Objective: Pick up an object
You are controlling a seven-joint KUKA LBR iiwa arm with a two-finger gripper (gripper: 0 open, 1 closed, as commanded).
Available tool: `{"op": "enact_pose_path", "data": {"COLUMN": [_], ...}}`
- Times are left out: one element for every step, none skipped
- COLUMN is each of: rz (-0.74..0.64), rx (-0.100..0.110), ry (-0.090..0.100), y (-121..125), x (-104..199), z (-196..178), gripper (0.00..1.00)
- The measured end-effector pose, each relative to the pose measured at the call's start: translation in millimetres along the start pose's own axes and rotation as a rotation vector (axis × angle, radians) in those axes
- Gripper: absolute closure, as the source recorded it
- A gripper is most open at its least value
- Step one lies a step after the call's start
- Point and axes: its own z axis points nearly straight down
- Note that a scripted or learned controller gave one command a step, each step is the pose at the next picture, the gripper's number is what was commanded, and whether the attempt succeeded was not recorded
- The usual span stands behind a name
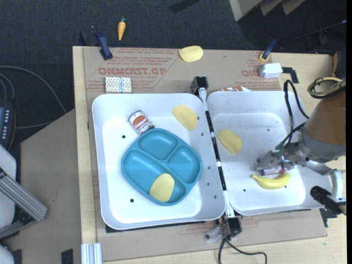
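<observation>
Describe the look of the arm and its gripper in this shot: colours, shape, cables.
The arm comes in from the right as a thick rounded body, its upper part orange-brown and its lower part grey. A black cable loops along its left side. The gripper at its end is a small grey metal assembly with dark and reddish bits; finer detail is too blurred to make out.

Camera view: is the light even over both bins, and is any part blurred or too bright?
Camera view: the light is soft and fairly even; both white bins look bright, nearly washed out, with faint shadows along their walls. The blue plate and banana are reasonably sharp; the gripper is somewhat blurred, its fingers hard to make out.
</observation>
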Motion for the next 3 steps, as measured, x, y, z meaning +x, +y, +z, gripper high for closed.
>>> {"op": "enact_pose_path", "data": {"rz": [-0.003,-0.002,-0.002], "rx": [0.001,0.002,0.004], "ry": [0.001,0.001,0.001], "y": [-23.5,13.3,51.3], "x": [87.7,155.7,210.0], "z": [-90.5,-152.9,-96.5], "gripper": [1.0,1.0,1.0]}}
